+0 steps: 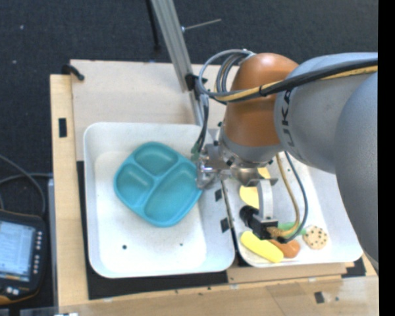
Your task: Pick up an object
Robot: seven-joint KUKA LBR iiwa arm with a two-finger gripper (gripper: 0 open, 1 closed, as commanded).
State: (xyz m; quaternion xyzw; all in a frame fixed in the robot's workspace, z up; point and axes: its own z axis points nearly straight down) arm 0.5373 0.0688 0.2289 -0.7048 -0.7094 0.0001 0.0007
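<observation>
Though askew, teal tray (157, 184) in left bin (151, 252).

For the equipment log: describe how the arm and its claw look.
The arm is bulky, rounded and grey, with a glossy orange band above the wrist and dark lettering on the grey shell. Grey cables loop over the orange part. The claw is a small silvery metal assembly.

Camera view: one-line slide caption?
KUKA arm reaches over right bin holding small items; teal divided plate lies in left bin.
</observation>
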